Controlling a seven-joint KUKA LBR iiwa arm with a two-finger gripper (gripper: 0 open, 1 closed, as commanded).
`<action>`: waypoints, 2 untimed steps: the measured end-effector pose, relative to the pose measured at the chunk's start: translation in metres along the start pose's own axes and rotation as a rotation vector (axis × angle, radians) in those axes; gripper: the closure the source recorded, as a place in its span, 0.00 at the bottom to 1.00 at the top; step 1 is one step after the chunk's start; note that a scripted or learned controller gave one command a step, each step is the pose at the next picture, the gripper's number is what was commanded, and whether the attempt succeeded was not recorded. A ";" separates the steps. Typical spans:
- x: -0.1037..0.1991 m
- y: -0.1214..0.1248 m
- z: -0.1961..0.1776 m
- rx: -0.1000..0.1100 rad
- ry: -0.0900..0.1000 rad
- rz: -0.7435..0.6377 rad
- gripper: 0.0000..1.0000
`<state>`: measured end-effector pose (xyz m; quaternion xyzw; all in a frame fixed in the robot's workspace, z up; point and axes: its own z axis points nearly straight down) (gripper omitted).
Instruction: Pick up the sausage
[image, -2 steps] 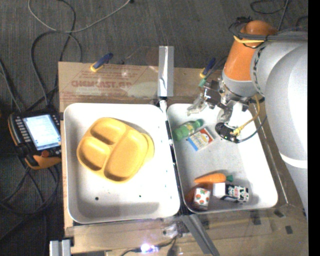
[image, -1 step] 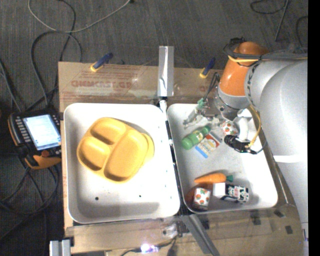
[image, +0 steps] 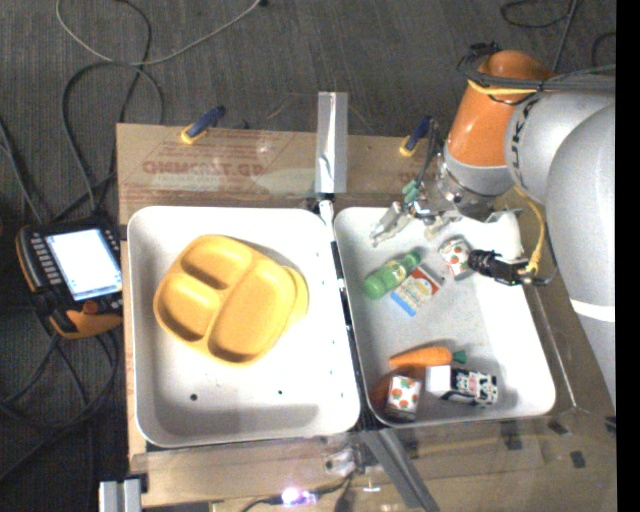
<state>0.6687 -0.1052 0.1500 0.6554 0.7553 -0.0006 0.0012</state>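
While the gripper (image: 392, 222) hangs over the right bin's (image: 520, 345) far corner, jaws apart on nothing, I can't tell which item there is the sausage. Cardboard (image: 230, 165) underlies both bins; cables (image: 100, 70) trail across dark carpet (image: 60, 130).

Faint red print on the cardboard sheet (image: 215, 170), not legible.

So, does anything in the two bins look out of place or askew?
The yellow tray lies askew in the left bin, turned at a slant to its walls. In the right bin, the green bottle lies on its side and the carrot rests among small cartons. Nothing looks spilled or damaged.
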 end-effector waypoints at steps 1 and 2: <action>0.002 -0.043 0.060 -0.011 -0.002 -0.205 0.00; 0.002 -0.043 0.060 -0.011 -0.002 -0.205 0.00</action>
